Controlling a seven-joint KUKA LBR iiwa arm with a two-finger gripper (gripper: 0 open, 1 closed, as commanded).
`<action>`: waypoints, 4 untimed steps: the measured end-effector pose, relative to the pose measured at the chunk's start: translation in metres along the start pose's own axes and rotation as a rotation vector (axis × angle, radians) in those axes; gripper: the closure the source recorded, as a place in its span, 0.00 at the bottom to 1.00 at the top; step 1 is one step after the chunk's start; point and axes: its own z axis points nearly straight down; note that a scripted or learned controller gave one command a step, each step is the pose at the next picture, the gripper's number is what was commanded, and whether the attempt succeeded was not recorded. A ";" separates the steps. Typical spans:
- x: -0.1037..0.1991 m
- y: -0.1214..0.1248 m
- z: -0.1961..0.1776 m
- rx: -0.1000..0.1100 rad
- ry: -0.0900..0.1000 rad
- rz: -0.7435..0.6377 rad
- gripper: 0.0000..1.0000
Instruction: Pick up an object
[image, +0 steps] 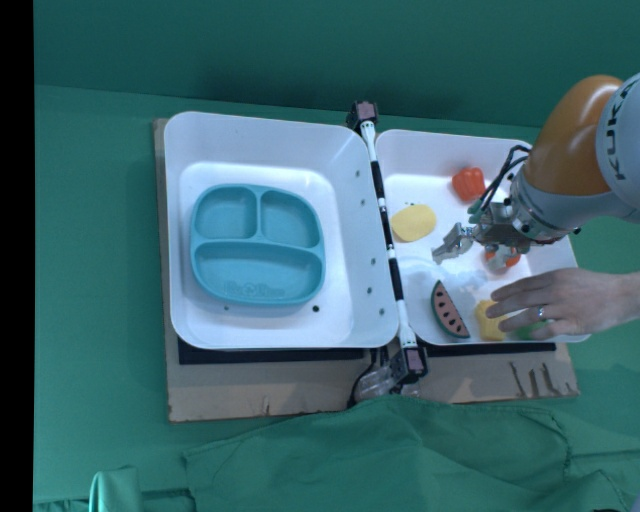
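Note:
My gripper (450, 243) hangs over the middle of the right bin (420, 150), pointing left, with the grey arm and its orange band behind it at the right. A yellow oval toy (413, 222) lies just left of it. A red pepper toy (467, 183) sits a little behind it. A red-orange toy (501, 259) is partly hidden under the wrist. A watermelon slice (449, 310) and a yellow block (487, 321) lie near the bin's front edge. I see nothing held in the gripper.
A person's hand (565, 302) reaches into the right bin from the right, resting over the yellow block and a green piece (527, 329). The left bin (345, 180) holds a teal divided plate (257, 245). A black-and-white divider (385, 215) separates the bins.

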 end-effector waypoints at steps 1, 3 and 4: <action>-0.002 0.002 0.030 -0.010 -0.002 -0.001 0.00; -0.007 -0.004 -0.041 -0.013 -0.003 -0.002 1.00; -0.004 0.000 -0.106 -0.015 -0.003 -0.003 1.00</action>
